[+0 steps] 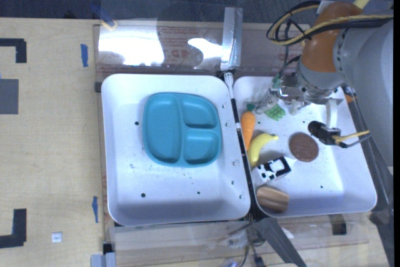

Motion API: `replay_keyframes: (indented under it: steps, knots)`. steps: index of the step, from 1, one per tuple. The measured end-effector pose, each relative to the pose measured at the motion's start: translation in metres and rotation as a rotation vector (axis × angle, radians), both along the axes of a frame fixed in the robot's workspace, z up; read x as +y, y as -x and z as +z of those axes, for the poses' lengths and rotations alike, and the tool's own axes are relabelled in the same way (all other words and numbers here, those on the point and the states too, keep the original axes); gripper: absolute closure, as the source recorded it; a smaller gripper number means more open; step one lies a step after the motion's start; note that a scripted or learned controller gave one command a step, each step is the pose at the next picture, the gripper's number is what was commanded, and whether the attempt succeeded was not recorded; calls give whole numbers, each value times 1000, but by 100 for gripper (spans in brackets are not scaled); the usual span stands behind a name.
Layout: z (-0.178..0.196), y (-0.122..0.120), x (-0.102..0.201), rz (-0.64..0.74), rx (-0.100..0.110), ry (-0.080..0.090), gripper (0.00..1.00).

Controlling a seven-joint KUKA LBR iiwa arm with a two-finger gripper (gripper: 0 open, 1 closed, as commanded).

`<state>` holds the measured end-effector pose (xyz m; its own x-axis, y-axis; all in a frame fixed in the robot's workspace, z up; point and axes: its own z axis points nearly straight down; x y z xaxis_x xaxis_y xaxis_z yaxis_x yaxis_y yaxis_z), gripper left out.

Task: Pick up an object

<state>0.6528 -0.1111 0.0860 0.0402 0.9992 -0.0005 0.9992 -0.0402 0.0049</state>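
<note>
- The grey arm [353, 53], one in all, reaches in from the right of the view, its orange band above the far end of the right bin.
- There are two white bins, side by side and touching along their inner rims: the left bin [119, 153] and the right bin [340, 181].
- One blue plate [181, 128] with three compartments lies flat in the middle of the left bin.
- The claw [282, 95] hangs over the far left corner of the right bin, right above the green piece. I cannot tell whether it is open or closed, nor whether it touches anything, because the wrist hides it from above.
- One orange carrot [248, 127] lies along the right bin's left wall, pointing away from the camera.
- One yellow banana [261, 144] lies just beside the carrot, its near end touching or almost touching it.
- One flat brown disc [304, 147] lies near the middle of the right bin, apart from the banana.
- One brown wooden-looking lump [273, 199] sits at the near left corner, on the rim.
- One black-and-white piece [275, 169] lies between the banana and the lump.
- One small green piece [274, 112], perhaps a leafy toy, lies on the bin floor just beside the carrot's far end, under the claw. It is pale green, ragged-edged and the smallest of the six loose things in that bin.
</note>
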Motion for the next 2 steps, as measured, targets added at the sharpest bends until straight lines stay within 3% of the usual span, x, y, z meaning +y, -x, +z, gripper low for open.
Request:
replay_keyframes:
  steps: [1, 2]
  knots:
    - [12, -2, 0, 2, -5, 2, 100]
    - [156, -18, 34, 26, -14, 1, 100]
